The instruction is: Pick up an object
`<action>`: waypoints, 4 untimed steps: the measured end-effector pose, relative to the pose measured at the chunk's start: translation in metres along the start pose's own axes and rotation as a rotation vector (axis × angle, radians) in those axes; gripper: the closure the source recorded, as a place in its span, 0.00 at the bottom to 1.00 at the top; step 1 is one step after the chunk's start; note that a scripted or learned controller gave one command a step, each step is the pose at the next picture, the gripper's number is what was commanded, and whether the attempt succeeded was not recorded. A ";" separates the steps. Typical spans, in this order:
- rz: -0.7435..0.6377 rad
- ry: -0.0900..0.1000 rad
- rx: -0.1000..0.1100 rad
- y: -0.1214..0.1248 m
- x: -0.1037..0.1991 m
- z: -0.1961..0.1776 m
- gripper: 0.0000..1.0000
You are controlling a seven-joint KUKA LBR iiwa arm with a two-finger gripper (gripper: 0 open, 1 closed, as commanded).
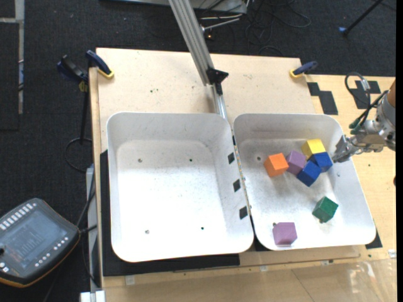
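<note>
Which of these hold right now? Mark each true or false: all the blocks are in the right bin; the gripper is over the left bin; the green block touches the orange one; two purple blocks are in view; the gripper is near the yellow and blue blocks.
1. All blocks lie in the right bin: true.
2. The gripper is over the left bin: false, it is at the right bin's right rim.
3. The green block touches the orange block: false, they lie apart.
4. Two purple blocks: true.
5. Gripper near the yellow block and blue block: true.
</note>
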State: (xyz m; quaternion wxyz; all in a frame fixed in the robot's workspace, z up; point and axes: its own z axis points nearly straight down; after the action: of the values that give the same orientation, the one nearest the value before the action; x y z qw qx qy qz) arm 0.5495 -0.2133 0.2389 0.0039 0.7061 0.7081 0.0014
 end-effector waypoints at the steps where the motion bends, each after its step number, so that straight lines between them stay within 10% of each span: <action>1: 0.000 0.001 0.002 0.001 0.000 -0.024 1.00; 4: -0.005 0.006 0.009 0.022 0.176 0.010 1.00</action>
State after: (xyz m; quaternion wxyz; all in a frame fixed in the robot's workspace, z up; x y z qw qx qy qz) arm 0.5711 -0.0368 0.2287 -0.0013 0.7042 0.7100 0.0003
